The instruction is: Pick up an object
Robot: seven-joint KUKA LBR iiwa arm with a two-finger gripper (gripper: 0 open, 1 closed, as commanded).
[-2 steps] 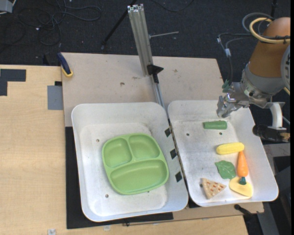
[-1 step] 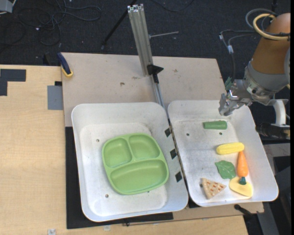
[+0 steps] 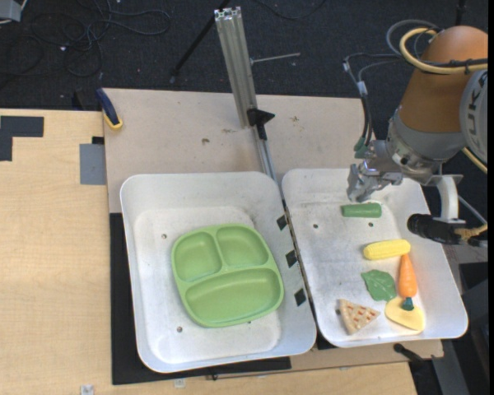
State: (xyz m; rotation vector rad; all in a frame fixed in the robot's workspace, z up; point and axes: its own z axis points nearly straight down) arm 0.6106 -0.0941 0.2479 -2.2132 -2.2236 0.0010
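Observation:
The right bin [image 3: 329,303] holds a dark green stick-shaped piece [image 3: 361,211], a yellow corn cob [image 3: 386,249], an orange carrot [image 3: 407,276], a green leaf [image 3: 379,285], a pizza slice [image 3: 358,315] and a yellow wedge [image 3: 406,314]. My gripper [image 3: 362,185] hangs over the far end of this bin, just above and behind the green stick. Nothing shows between its fingers.
The left bin [image 3: 148,220] carries a light green divided tray [image 3: 227,274]. A metal post [image 3: 239,64] rises behind the bins. Wooden bench surface lies at the left, with a blue-and-yellow tool [image 3: 109,110] at the back.

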